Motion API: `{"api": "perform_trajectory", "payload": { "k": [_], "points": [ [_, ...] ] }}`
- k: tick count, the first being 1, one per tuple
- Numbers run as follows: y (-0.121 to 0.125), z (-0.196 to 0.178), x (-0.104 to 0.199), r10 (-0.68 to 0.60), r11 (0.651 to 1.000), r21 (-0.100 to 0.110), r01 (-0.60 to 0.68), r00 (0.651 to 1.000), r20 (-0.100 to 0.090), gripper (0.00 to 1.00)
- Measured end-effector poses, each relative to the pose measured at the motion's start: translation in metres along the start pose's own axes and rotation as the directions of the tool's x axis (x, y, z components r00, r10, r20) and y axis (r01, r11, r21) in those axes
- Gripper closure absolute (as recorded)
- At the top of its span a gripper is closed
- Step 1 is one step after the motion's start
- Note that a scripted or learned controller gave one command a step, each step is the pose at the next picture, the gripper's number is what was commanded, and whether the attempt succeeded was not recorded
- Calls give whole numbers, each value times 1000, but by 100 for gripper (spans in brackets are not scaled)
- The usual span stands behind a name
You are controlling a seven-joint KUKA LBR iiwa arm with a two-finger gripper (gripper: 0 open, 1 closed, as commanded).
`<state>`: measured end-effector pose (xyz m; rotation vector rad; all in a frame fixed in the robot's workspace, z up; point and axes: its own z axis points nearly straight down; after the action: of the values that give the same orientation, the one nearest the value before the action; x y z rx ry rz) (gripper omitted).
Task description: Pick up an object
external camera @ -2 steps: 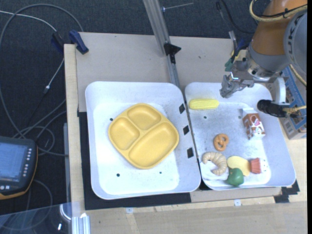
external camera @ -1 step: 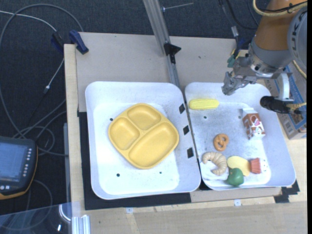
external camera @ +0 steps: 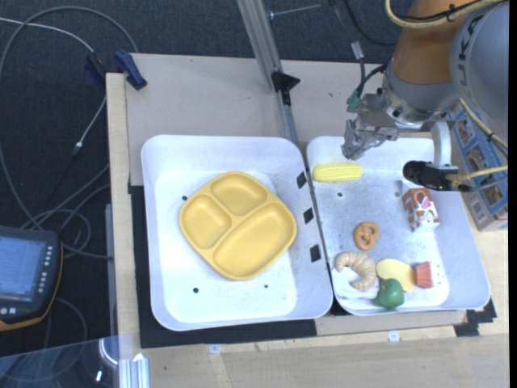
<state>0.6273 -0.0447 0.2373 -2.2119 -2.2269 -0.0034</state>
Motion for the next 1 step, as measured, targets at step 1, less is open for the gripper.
{"api": "perform_trajectory", "payload": {
  "k": [1],
  "points": [
    [-12,-10,53,0,1000,1,0,1000,0,100]
  ]
}}
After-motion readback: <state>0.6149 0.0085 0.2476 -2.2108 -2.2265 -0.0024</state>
